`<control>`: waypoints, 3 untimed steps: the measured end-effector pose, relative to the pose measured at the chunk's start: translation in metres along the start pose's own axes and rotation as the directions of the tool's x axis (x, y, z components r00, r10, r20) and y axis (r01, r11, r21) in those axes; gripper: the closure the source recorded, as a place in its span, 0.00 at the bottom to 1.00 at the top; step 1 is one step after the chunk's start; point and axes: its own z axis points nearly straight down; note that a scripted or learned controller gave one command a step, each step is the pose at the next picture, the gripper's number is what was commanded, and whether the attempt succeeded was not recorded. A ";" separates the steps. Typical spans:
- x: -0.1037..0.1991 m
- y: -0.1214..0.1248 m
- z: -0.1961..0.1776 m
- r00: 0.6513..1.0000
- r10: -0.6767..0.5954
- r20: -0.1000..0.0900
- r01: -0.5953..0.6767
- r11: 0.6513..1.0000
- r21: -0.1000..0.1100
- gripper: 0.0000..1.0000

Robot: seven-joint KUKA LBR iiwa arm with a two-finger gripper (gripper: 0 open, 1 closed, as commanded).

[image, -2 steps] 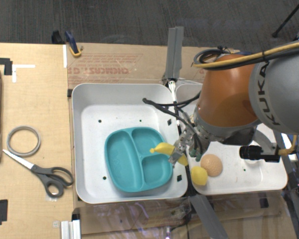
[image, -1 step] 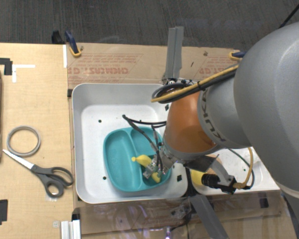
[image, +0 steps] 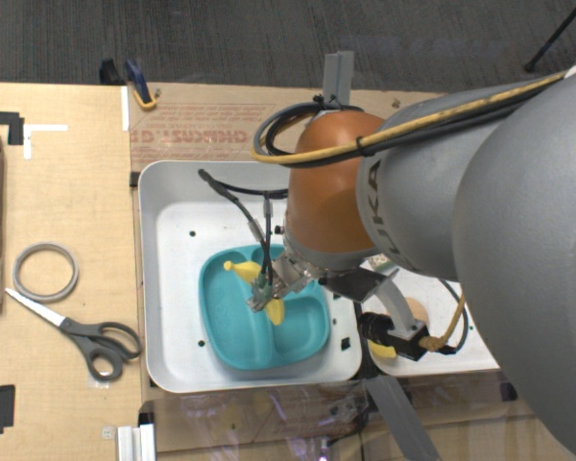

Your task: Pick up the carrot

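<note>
Carrot can't be picked out; a yellow item lies in the teal tray in the left bin, likely sorted there. Gripper sits low over it for a grasp; can't tell the jaws' state.

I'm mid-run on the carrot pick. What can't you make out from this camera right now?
- Right bin: mostly hidden under the arm, so its contents are unclear; a pale orange patch by the arm can't be identified.
- Gripper: small and blurred over the teal dish; finger state unreadable.
- Yellow item in the dish: partly covered by the gripper, shape unclear.
</note>
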 end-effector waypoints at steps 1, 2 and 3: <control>0.025 0.009 0.003 0.994 0.106 0.000 -0.106 0.994 0.002 1.00; 0.045 0.024 -0.014 0.999 -0.043 0.001 0.043 0.999 0.000 1.00; 0.044 0.023 -0.021 0.999 -0.043 0.003 0.043 0.999 0.004 1.00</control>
